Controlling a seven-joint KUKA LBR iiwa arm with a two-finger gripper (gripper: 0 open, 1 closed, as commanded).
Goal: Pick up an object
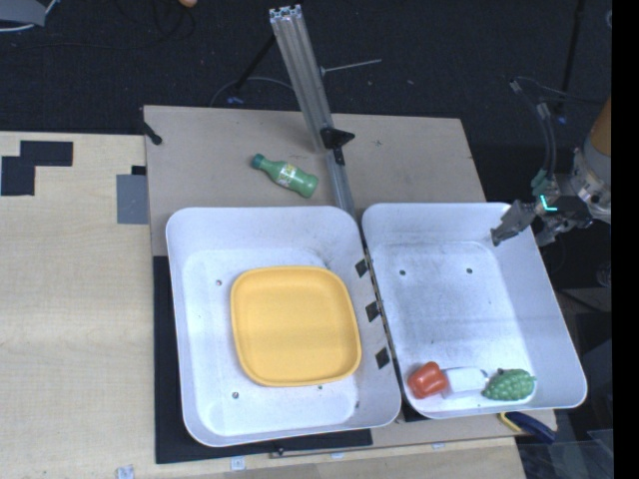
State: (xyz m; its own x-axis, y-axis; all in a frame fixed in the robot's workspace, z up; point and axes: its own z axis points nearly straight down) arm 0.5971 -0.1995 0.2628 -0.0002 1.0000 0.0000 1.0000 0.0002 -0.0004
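**Two bins, pincer at the far right edge**

The pincer [521,224] hangs over the right bin's [469,307] upper right rim; I can't tell how it's set. A red pepper [427,379], white piece [465,378] and green grapes [509,385] lie along that bin's near wall. The left bin [200,267] holds a yellow plate [295,324].

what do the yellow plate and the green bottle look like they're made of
Yellow plate: probably plastic, judging by its even matte colour and soft rounded rim. Green bottle: likely plastic too, a toy by the look of it, with a pale label band; it is too small to be sure.
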